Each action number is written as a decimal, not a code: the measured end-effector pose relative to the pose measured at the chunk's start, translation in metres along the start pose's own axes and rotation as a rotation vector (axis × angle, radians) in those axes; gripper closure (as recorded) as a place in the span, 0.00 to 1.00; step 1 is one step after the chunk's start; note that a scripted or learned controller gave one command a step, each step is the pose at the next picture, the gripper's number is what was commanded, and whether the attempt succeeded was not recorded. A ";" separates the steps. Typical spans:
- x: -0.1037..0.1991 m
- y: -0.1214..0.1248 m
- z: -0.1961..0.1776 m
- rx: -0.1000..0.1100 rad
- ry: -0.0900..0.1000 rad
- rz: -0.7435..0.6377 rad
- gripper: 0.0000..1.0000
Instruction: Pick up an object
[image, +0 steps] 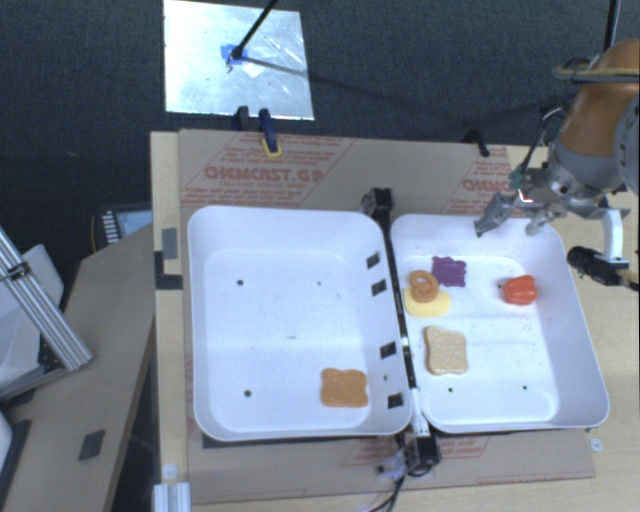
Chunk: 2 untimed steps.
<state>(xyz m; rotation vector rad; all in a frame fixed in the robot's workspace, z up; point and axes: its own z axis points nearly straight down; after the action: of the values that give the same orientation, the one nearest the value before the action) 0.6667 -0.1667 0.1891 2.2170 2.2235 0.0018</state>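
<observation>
Two shallow white bins are seen side by side on a brown cardboard-covered bench (300, 165), viewed from above at a slant. The left bin (285, 320) fills the middle of the frame, and one object is found in it: an orange-brown toy toast slice (344, 388), lying near its lower right corner.

The right bin (495, 335) is set just beside it, joined along a black hinge strip. Four toy food pieces are spread across its upper and middle area. A purple piece (449, 271) lies toward the upper middle. Just below and left of it, a tan ring-shaped piece (424, 286) is seen resting on a pale yellow piece (428, 305). A red-orange pepper-like piece (519, 290) lies well to the right, near the bin's right wall. A pale bread slice (446, 351) lies lower down, below the yellow piece.

The grey arm with its orange band (598, 115) is seen at the upper right of the frame. The gripper (514, 222) is positioned over the upper edge of the right bin, above and apart from the objects. Its two fingers are spread, and nothing is seen between them.

A shiny foil sheet (238, 58) is seen at the top of the frame, against dark cloth.
</observation>
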 end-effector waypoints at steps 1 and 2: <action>0.067 -0.011 -0.072 -0.008 0.002 -0.008 0.00; 0.104 -0.024 -0.116 -0.005 0.002 -0.006 0.00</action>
<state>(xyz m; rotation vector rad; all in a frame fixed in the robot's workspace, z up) 0.6417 -0.0632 0.3046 2.2089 2.2281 0.0090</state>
